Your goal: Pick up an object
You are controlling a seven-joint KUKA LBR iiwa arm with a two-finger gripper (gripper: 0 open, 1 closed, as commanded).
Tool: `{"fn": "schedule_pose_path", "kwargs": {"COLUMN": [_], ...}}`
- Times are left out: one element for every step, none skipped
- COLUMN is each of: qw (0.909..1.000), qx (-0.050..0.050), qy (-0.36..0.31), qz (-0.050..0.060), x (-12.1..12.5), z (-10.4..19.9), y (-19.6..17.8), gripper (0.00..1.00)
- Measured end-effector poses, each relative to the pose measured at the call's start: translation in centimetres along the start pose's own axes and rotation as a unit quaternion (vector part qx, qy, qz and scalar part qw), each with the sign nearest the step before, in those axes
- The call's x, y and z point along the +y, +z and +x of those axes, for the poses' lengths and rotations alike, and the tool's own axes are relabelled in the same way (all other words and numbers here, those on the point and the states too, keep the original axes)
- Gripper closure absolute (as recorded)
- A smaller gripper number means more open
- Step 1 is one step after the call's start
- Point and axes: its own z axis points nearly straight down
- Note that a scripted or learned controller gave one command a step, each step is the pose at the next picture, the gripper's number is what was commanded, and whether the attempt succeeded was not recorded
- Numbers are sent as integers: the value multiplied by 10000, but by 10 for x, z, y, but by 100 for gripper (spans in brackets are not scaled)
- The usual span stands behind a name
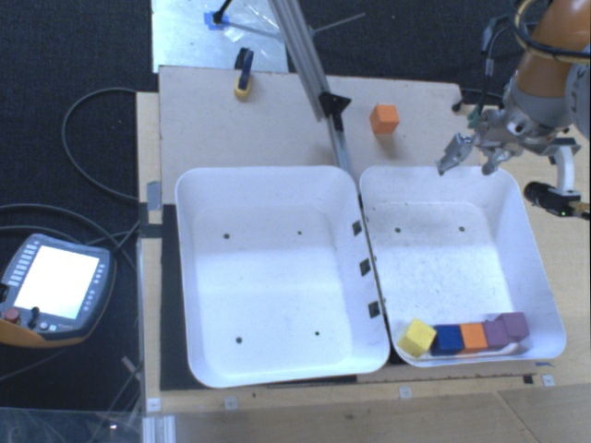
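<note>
Along the front wall of the right bin (531,247) lies a row of small blocks: a yellow block (417,337), a blue block (448,339), an orange block (474,336) and two purple blocks (508,328). My gripper (472,158) hangs over the back rim of that bin, far from the row, with its two fingers spread apart and nothing between them. Another orange cube (384,118) sits on the bench board behind the bins, to the left of the gripper.
The left bin (199,247) stands beside the right one. A slanted metal pole (305,53) crosses the board behind the bins. A blue and yellow clamp (244,72) lies at the back left. A teach pendant (54,287) rests on the floor left of the bench.
</note>
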Motion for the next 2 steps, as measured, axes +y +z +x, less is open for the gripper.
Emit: {"fn": "schedule_pose_path", "kwargs": {"qw": [10000,10000], "qx": [14,30], "qy": [31,-3], "qz": [38,43], "x": [-50,-88], "z": [6,61], "y": [54,118], "gripper": [0,0]}}
